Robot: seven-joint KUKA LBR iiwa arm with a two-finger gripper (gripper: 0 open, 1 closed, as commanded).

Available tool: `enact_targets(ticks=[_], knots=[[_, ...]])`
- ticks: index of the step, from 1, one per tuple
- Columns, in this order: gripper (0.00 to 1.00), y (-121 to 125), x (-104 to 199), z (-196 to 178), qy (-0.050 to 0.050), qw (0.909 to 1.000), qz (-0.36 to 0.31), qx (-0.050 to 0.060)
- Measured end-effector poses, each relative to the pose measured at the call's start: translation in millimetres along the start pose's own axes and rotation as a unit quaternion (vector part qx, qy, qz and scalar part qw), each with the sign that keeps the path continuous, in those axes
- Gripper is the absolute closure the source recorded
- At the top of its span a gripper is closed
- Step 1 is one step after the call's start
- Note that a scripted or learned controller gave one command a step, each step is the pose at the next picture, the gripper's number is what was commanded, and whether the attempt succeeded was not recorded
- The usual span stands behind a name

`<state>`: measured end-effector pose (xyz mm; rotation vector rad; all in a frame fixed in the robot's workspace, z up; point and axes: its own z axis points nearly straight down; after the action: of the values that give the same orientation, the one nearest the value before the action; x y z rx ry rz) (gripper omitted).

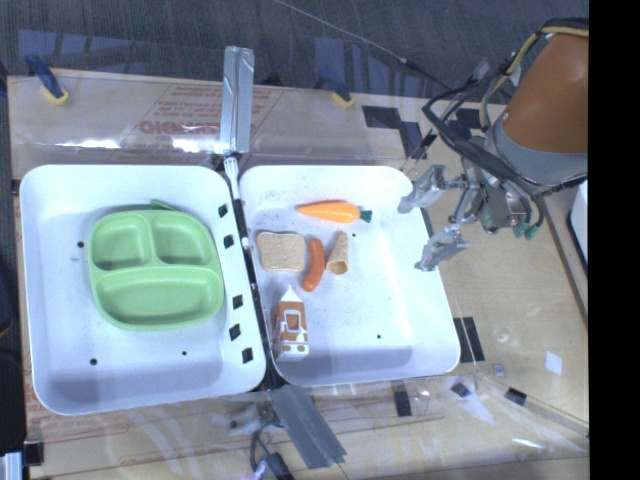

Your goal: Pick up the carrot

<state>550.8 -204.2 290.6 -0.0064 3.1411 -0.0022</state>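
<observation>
An orange carrot (pixel 329 211) with a small green tip lies on its side near the back of the right bin (pixel 400 313). My gripper (pixel 429 223) hovers over the bin's right rim, to the right of the carrot and apart from it. Its two fingers (pixel 422 190) are spread wide, open, with nothing between them.
In the right bin a slice of bread (pixel 281 252), a sausage (pixel 314 265), an ice-cream cone (pixel 338 252) and a small carton (pixel 291 330) lie just in front of the carrot. The left bin (pixel 50 298) holds a green divided plate (pixel 155 268).
</observation>
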Motion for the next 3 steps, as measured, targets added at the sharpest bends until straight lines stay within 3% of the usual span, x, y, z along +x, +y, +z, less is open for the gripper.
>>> enact_targets(ticks=[1, 2, 3], knots=[[0.0, -3, -5, 136, 0.007, 0.999, 0.045, -0.003], [0.0, 22, -77, 199, 0.0, 0.9957, 0.093, -0.001], [1.0, 23, -79, 185, -0.004, 0.996, 0.089, 0.0]])
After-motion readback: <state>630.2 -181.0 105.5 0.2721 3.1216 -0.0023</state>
